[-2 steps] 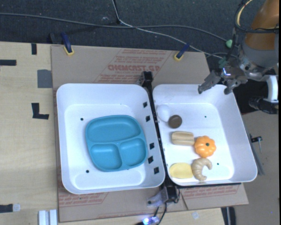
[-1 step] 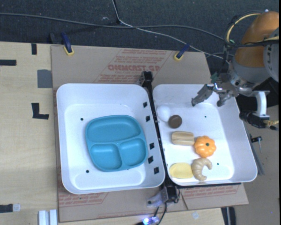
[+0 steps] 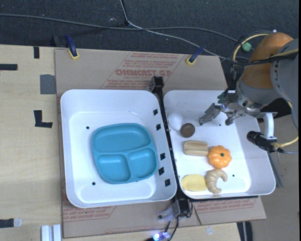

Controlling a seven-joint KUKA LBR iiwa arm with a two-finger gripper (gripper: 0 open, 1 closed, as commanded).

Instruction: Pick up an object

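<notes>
Two dark fingers of the end effector stand spread apart over the upper part of the right bin, with nothing between them. One finger points left and down toward the middle of the bin, the other sits just to its right. The end effector hangs from the grey arm, which comes in from the right with its orange band above the wrist.

Several small things lie in the right bin below and left of the end effector. Nearest is a brown round piece, just beside a white ball that lies against the bin's left wall. Below them lies a tan oblong piece, and to its right, touching or nearly touching it, a small orange pumpkin. Nearer the front edge are a pale yellow flat piece and a curved croissant-like piece, close together.

The left bin holds a blue divided plate with three compartments, lying flat near its middle. Both bins rest on a cardboard sheet on the wooden desk, and black cables run across the dark surface behind
</notes>
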